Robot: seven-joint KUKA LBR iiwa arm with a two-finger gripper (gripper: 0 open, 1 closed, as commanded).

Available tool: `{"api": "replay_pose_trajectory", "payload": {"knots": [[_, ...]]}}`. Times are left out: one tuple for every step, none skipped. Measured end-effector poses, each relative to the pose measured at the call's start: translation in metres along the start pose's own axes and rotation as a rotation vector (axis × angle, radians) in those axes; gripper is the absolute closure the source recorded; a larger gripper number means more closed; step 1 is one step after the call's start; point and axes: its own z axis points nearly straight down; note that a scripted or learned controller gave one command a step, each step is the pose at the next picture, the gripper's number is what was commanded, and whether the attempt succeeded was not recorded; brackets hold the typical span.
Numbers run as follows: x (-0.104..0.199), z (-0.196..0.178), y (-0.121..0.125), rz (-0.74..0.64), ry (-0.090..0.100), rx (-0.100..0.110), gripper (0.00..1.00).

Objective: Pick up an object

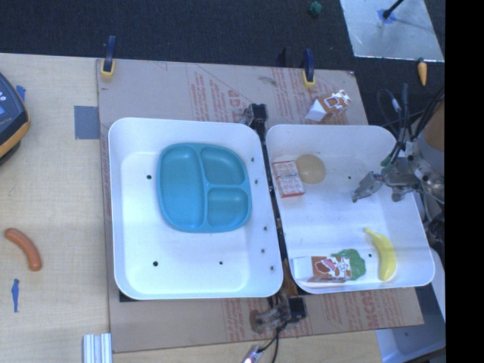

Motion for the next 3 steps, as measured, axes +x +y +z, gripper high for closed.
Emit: {"api": "replay_pose_trajectory", "payload": {"knots": [[0.030,0.055,0.046,-0.002,0.000,0.001,0.00],[0.094,0.068,0.101,-0.002,0.000,0.001,0.00],[0.100,0.068,0.109,0.000,-0.001,-0.001,0.00]]}}
